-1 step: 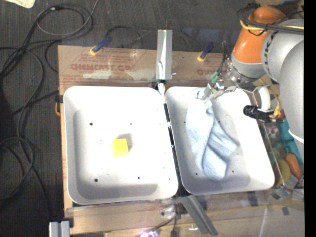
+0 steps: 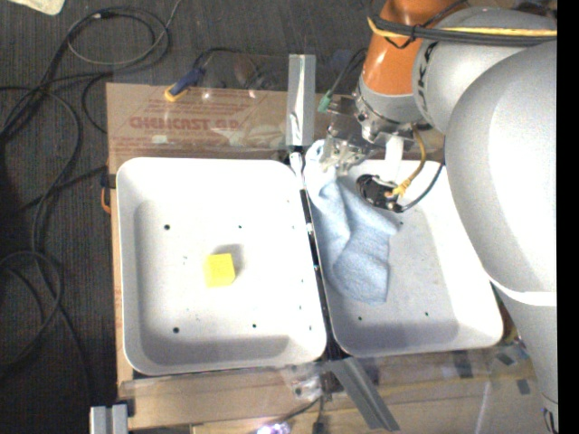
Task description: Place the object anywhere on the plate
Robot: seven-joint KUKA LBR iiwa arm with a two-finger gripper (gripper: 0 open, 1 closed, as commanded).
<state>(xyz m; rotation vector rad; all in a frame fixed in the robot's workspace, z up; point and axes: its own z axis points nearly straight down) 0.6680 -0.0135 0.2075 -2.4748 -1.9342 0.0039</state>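
Observation:
A light blue cloth lies stretched in the right bin, near that bin's left wall. Its upper end is drawn up to my gripper at the bin's far left corner. The gripper is shut on that upper end, while the cloth's lower part rests on the bin floor. A small yellow block sits alone near the middle of the left bin. The arm's orange band and grey body cover the right side of the view.
A cardboard sheet and a metal post stand behind the left bin. Cables lie on the dark floor at the left. A black and yellow cable hangs from the wrist over the right bin.

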